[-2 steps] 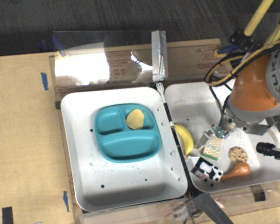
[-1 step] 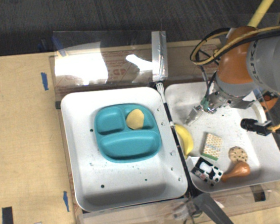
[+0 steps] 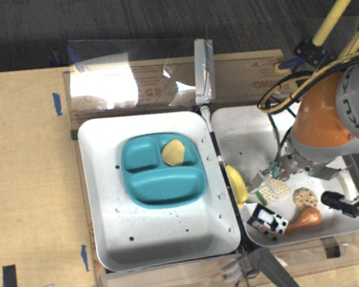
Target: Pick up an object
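My gripper [image 3: 277, 170] hangs low in the right bin [image 3: 241, 127], below the arm's orange band. Just beneath it lies a pale waffle-patterned piece [image 3: 273, 191] with a bit of green at its left. A yellow banana [image 3: 237, 184] lies along the bin's left wall. A round cookie [image 3: 304, 196] and an orange carrot [image 3: 302, 220] rest near the front right. At the front sits a black-and-white spotted block [image 3: 268, 221]. Nothing is visibly held.
The left bin [image 3: 112, 229] holds a teal divided plate [image 3: 165, 189] with a yellow lemon-like fruit [image 3: 173, 152] in its upper right compartment. A metal divider [image 3: 203, 70] stands behind the two bins. Yellow cables run at the upper right.
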You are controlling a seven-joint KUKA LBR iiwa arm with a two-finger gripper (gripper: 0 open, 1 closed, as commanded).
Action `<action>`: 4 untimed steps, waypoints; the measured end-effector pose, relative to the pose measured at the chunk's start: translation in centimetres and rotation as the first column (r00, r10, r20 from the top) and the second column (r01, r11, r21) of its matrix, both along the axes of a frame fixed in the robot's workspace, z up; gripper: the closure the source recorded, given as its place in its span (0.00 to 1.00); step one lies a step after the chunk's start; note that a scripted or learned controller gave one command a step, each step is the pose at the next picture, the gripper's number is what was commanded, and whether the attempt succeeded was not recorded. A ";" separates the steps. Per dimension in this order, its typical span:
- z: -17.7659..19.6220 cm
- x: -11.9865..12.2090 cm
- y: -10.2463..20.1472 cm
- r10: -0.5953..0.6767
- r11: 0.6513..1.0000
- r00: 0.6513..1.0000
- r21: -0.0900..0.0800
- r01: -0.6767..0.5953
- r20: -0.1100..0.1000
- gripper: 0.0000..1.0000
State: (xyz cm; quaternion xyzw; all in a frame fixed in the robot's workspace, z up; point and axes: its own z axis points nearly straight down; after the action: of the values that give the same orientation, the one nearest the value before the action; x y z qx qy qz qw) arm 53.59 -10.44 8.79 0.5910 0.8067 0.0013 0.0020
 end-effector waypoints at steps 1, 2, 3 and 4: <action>0.0 -5.0 0.0 0.040 0.999 0.999 0.000 -0.040 0.003 0.00; 1.0 -4.9 0.0 0.040 0.999 0.999 -0.001 -0.040 0.006 1.00; 0.0 -5.3 -2.2 0.389 0.921 0.921 -0.004 -0.389 0.004 1.00; 13.4 -5.4 5.4 0.542 0.840 0.840 -0.005 -0.542 0.004 1.00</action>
State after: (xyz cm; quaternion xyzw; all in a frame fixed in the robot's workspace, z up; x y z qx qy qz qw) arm 48.21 -5.08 22.16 0.3391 0.9408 0.0019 0.0045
